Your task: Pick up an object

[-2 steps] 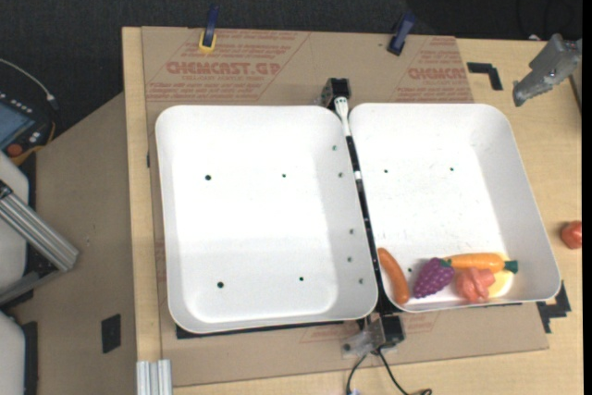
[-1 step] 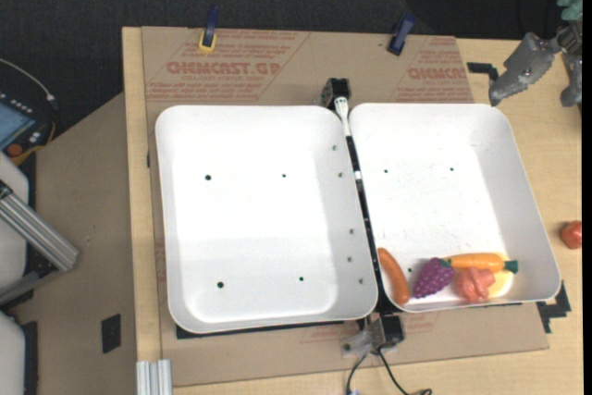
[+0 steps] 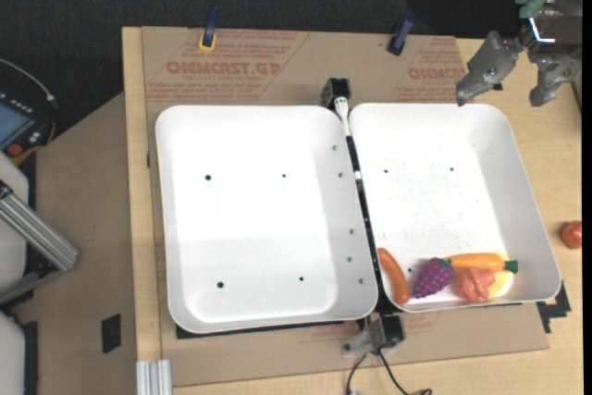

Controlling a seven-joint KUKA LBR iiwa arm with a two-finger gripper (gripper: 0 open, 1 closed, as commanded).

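Clearly we have picked up nothing yet: our gripper (image 3: 513,79) hangs spread and empty above the right bin's (image 3: 444,190) far corner, while the grapes (image 3: 432,277), carrot (image 3: 479,262) and sausage (image 3: 393,276) lie along its near edge.

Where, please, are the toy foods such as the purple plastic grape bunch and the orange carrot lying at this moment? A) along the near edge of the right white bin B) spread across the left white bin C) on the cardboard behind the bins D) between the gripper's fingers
A: the purple plastic grape bunch and the orange carrot lie together along the near edge of the right white bin.
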